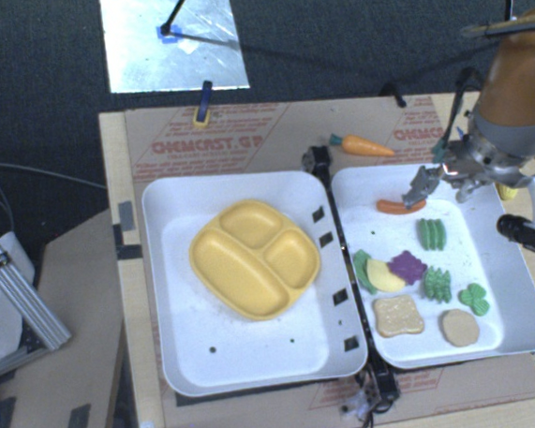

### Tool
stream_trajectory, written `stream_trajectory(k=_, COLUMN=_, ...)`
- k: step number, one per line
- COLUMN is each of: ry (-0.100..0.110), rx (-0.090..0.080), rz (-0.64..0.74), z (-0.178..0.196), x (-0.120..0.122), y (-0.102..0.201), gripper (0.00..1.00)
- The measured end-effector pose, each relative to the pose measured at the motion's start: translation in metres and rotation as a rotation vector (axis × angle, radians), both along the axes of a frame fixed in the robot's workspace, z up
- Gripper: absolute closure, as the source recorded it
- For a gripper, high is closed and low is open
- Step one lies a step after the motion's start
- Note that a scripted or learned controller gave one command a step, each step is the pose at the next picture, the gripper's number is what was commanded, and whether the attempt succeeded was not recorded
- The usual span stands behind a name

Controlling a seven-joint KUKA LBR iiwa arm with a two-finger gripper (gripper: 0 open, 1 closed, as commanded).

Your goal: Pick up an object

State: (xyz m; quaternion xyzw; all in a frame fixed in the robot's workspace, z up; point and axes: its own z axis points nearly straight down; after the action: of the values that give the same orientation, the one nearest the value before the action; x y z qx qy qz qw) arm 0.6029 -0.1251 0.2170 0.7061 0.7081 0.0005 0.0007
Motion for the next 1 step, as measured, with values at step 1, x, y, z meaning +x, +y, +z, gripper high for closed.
stream_trajectory(k=1, ry=-0.021, rx=0.0, rz=0.006, z=0.2134, x=-0.0404, y=0.0604, gripper=0.0)
